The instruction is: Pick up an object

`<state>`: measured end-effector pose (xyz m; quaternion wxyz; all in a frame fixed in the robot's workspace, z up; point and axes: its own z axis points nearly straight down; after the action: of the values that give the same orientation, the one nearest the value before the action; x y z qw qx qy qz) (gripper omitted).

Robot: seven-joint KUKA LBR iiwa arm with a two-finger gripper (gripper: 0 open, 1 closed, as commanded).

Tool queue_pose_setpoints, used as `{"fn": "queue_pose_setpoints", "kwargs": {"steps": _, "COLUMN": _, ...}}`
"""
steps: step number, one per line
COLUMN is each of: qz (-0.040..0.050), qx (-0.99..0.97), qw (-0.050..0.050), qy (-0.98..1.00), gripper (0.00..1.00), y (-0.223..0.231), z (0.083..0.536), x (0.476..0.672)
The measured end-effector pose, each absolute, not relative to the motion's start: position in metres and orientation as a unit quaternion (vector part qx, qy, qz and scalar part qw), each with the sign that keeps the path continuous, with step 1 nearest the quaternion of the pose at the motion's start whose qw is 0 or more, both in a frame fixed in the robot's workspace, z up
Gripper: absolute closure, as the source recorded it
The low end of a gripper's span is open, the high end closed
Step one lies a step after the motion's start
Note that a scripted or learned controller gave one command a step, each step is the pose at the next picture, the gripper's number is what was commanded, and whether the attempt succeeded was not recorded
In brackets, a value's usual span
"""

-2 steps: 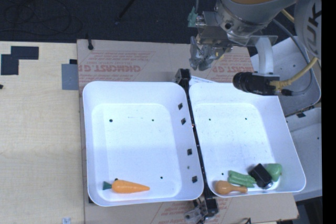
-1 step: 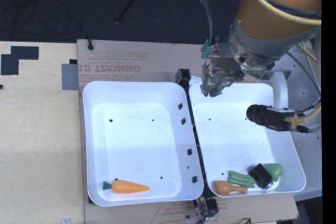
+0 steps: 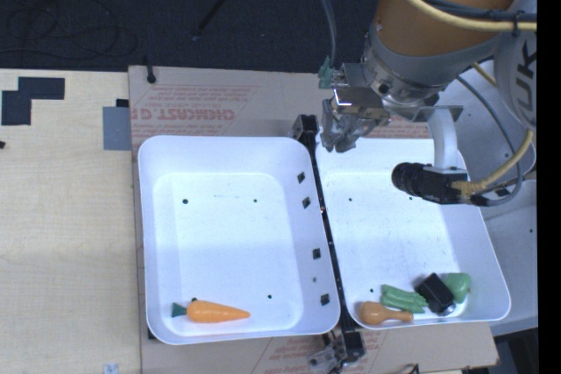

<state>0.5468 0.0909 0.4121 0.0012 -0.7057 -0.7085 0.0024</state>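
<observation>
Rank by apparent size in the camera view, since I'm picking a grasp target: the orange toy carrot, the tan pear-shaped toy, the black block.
1. Orange toy carrot, in the left bin, looks longest.
2. Tan pear-shaped toy, in the right bin.
3. Black block, tilted and overlapping the green pieces.

The last two look close, so that order is unsure.

Just one fixed cam up high, angled down on the surface (image 3: 61,188), both white bins (image 3: 219,155) in frame, arm (image 3: 438,4) entering from the right.

The grey arm (image 3: 438,31) hangs its pincer (image 3: 340,136) low, pointing down.
</observation>
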Motion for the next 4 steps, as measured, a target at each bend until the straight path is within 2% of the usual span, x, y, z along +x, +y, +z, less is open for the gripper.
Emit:
{"fn": "queue_pose_setpoints", "kwargs": {"steps": 1, "qz": 0.0025, "qx": -0.708, "qw": 0.001, "qy": -0.706, "gripper": 1.0, "y": 0.07, "z": 0.38, "x": 0.585}}
{"fn": "queue_pose_setpoints", "kwargs": {"steps": 2, "qz": 0.0013, "qx": -0.707, "qw": 0.0, "qy": -0.707, "gripper": 1.0, "y": 0.079, "z": 0.377, "x": 0.599}}
{"fn": "queue_pose_setpoints", "kwargs": {"steps": 3, "qz": 0.0013, "qx": -0.708, "qw": 0.0, "qy": -0.706, "gripper": 1.0, "y": 0.049, "z": 0.374, "x": 0.646}}
{"fn": "queue_pose_setpoints", "kwargs": {"steps": 4, "qz": -0.0004, "qx": -0.708, "qw": 0.0, "qy": -0.706, "gripper": 1.0, "y": 0.019, "z": 0.442, "x": 0.578}}
